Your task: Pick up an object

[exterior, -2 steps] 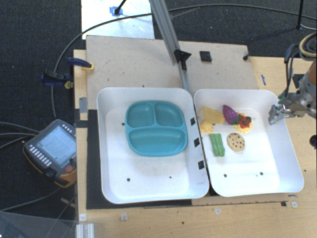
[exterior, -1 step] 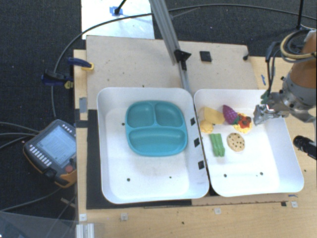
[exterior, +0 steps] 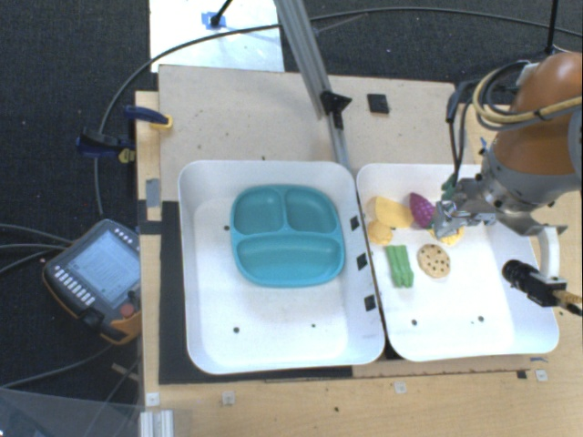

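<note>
Yellow pieces (exterior: 390, 213), purple fruit (exterior: 422, 209), green beans (exterior: 399, 266) and a speckled cookie (exterior: 434, 261) lie near the right bin's (exterior: 474, 340) left edge

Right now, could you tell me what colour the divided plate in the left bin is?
The divided plate is teal blue, seen clearly in the camera view.

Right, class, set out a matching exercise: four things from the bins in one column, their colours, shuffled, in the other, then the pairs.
Things:
1. plate
2. cookie
3. grapes
4. beans

Colours:
A. green
B. purple
C. teal
D. tan with dark spots

Pairs: 1-C, 2-D, 3-B, 4-A
</note>
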Controlling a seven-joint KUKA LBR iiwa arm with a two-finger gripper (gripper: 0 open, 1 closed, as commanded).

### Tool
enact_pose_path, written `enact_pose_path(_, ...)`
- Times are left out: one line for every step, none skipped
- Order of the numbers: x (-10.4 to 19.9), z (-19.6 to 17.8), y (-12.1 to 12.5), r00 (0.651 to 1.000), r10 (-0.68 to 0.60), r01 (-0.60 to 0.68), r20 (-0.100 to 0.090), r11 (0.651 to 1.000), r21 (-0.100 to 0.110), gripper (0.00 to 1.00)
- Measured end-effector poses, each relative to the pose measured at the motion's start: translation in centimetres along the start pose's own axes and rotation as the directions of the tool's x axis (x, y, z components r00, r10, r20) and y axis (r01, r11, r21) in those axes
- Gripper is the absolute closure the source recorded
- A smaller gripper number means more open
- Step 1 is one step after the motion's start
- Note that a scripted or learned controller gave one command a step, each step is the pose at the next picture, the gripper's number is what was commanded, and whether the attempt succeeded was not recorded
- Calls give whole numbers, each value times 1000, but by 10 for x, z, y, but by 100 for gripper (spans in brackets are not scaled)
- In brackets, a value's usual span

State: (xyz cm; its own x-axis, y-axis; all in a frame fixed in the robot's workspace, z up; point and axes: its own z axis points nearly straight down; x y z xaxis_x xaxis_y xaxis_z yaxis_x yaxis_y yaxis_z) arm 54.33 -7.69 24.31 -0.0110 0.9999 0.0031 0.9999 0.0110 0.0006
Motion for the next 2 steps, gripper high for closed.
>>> enact_pose_path(58,-4,-14,1000,-1,1,0,1000,0,100)
enact_pose_path(113,-8,-26,1000,-1,1,0,1000,1,100)
